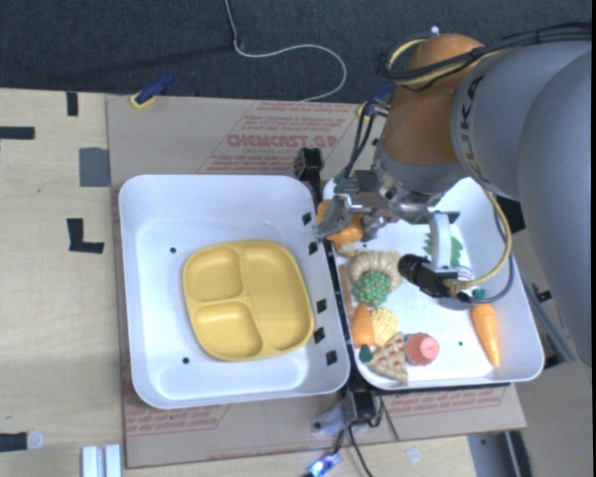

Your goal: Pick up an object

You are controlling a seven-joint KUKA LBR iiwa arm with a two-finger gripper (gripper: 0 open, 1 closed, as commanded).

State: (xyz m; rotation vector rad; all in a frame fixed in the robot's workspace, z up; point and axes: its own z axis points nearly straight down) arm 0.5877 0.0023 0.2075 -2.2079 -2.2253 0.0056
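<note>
My gripper (344, 215) hangs low over the far left corner of the right bin (512, 366), close to the wall between the two bins. A small orange object (346, 234) lies directly under it, partly hidden by it; I cannot tell whether it is touched. Just in front of the gripper lies a tan horn-shaped toy with a green bumpy piece (373, 284) in its mouth. Nearer the front are an orange chunk (363, 324), a waffle-like wedge (387, 358) and a red round piece (423, 348).
A carrot (487, 332) lies at the right bin's right side and a white and green item (449, 242) behind it. The left bin (149, 217) holds a yellow divided plate (246, 299). The arm's bulk covers the right bin's far side.
</note>
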